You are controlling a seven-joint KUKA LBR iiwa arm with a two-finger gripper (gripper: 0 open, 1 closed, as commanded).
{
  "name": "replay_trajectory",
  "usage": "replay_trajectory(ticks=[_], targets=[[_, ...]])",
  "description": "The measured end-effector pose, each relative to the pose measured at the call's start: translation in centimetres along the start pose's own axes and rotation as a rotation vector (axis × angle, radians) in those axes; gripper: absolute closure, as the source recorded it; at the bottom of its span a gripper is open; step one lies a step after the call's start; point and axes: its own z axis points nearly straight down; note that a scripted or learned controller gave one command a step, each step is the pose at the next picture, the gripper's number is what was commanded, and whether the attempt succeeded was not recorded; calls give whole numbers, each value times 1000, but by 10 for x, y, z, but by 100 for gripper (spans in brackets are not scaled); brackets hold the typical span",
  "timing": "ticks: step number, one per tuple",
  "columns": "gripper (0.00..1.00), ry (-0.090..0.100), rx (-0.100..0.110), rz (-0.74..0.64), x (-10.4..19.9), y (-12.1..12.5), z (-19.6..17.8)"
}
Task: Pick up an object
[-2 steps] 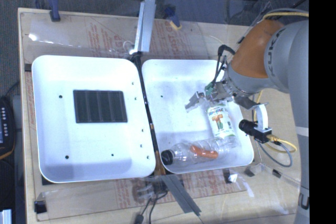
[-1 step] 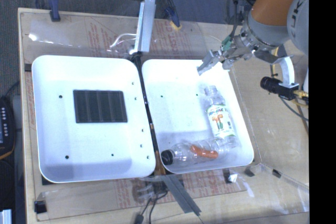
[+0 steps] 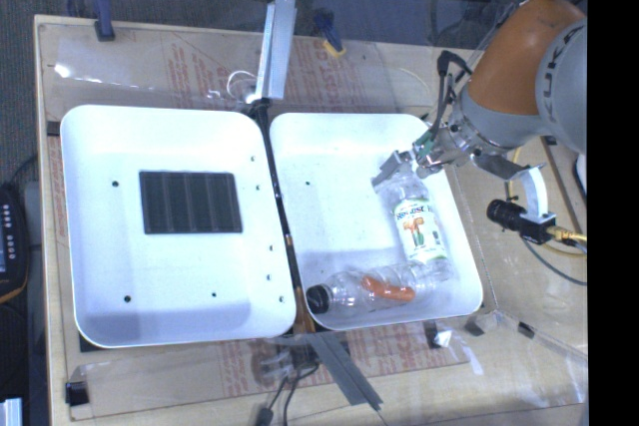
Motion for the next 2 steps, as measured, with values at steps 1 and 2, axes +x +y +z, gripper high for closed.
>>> replay_trajectory(ticks=[1, 2], targets=[[0, 1, 0, -23, 2, -1, 34], [0, 1, 0, -78, 19, 18, 68]])
